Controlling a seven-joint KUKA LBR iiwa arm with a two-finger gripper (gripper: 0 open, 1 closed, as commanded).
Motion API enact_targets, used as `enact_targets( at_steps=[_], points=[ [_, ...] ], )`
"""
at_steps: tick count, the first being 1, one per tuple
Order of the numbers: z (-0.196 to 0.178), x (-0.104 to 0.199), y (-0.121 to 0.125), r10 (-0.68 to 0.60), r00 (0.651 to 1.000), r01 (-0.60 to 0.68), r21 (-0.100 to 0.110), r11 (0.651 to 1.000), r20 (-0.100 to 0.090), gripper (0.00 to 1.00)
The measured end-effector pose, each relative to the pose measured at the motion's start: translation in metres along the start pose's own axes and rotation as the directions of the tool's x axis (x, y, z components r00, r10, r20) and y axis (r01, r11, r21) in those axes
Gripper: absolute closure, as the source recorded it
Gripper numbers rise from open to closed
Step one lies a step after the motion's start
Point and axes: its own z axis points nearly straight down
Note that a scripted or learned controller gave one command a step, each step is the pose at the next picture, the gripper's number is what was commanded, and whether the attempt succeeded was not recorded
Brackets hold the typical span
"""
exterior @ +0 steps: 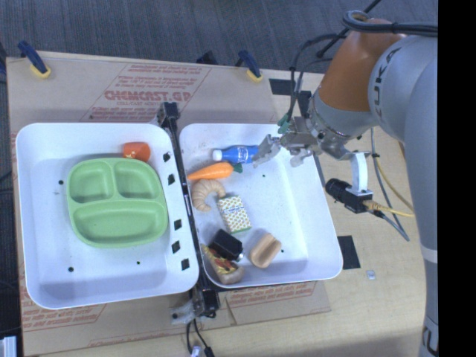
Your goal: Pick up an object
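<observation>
Cardboard-topped bench (149, 88), white bins (44, 222)

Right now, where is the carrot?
The carrot lies in the right bin, near its left wall, just below the blue bottle and above the croissant.

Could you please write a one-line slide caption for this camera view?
KUKA arm's tool hovers over the right bin near a blue bottle and carrot; the left bin holds a green tray.
</observation>
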Motion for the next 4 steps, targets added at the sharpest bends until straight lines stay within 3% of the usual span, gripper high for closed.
enact_targets(
  at_steps=[1,2,3,4],
  points=[
    [0.074,0.056,-0.059,-0.142,0.99,0.142,0.001,0.99,-0.001,0.0],
    [0.134,0.049,-0.067,-0.267,0.964,0.267,-0.008,0.964,0.005,0.0],
    [0.123,0.048,-0.065,-0.271,0.963,0.271,-0.01,0.963,0.009,1.0],
    [0.038,0.101,-0.073,-0.446,0.895,0.446,-0.002,0.895,0.001,1.0]
  ],
)
